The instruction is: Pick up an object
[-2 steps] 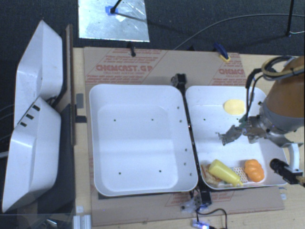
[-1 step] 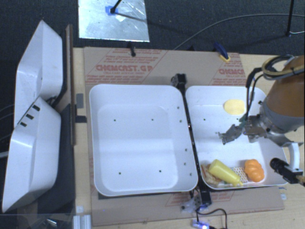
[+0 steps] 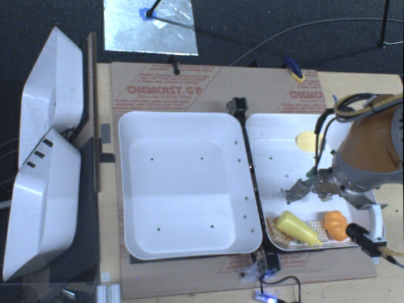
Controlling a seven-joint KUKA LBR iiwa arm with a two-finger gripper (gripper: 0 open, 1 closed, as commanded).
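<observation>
The right bin (image 3: 273, 145) holds a yellow elongated object (image 3: 298, 227) and an orange rounded object (image 3: 336, 225) along its near wall, with a small white meshed piece (image 3: 319, 231) between them. A pale yellow disc (image 3: 307, 141) lies near the far right of this bin. My gripper (image 3: 294, 192) hangs low over the middle of the right bin, pointing left, just above and behind the yellow object. The grey arm with its orange band (image 3: 372, 145) reaches in from the right. Nothing shows in the gripper.
The left bin (image 3: 183, 182) sits beside the right one, with a black divider and clamp (image 3: 238, 105) between them. Spare white bins (image 3: 45, 156) lean at the far left. A shiny metal plate (image 3: 150, 16) lies beyond the bench. Cables run near the front right corner (image 3: 369, 243).
</observation>
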